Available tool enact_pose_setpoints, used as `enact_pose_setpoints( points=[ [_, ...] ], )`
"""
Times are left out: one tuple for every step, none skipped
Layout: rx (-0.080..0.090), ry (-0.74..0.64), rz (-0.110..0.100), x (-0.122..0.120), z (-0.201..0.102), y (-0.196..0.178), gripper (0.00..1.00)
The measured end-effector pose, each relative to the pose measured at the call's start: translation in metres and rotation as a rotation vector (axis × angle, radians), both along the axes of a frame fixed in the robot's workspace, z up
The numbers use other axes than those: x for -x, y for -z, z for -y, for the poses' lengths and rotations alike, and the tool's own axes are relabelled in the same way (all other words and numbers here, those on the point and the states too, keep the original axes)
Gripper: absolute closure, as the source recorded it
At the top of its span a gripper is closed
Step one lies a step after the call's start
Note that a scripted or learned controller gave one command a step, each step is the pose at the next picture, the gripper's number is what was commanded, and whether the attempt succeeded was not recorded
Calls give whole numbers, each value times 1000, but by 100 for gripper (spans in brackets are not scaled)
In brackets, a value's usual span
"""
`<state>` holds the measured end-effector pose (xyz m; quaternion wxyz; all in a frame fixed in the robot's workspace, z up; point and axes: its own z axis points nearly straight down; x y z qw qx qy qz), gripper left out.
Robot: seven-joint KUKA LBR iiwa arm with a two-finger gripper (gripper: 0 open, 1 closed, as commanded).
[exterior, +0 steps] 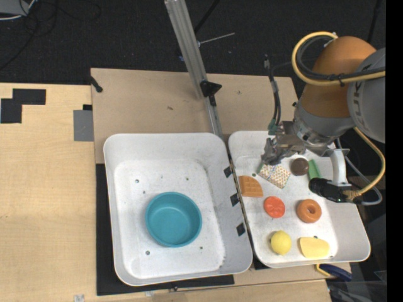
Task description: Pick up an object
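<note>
A pale wooden bench (pixel 44 187) carries two shallow white bins side by side, with dark floor and cables behind it and a slanted metal rail (pixel 189 43) rising from the far edge.

Nearest the front edge, the left bin (pixel 126 162) holds a teal bowl (pixel 174 218) toward its front half. In the right bin (pixel 352 231), the front corner holds a yellow lemon-like ball (pixel 281 242) and a pale yellow wedge (pixel 313 247) just beside it. Behind these lie a red tomato-like piece (pixel 274 206) and a brown ring like a doughnut (pixel 308 211), with an orange waffle-like slab (pixel 250 187) near the bin's left wall. Farther back sit a speckled, patterned packet (pixel 275 174), a dark brown round piece (pixel 299 166) and a green stick (pixel 313 169).

The gripper (pixel 272 158) hangs low over the far left part of the right bin, its tip at or just above the patterned packet. It is dark and seen end-on, so I cannot tell whether it is released or clenched, and nothing is visibly lifted.

My reading is that this is the reach-and-grasp step, with the packet as the likely target. The next move probably calls for a sure closure on the packet, clear of the brown piece beside it, then a straight lift off the bin floor
</note>
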<state>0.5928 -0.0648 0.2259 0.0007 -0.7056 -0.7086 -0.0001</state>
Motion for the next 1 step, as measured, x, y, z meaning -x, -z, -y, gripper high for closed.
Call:
enact_pose_setpoints(
  points=[
    [1, 1, 1, -10, -41, -3, 100]
  ],
)
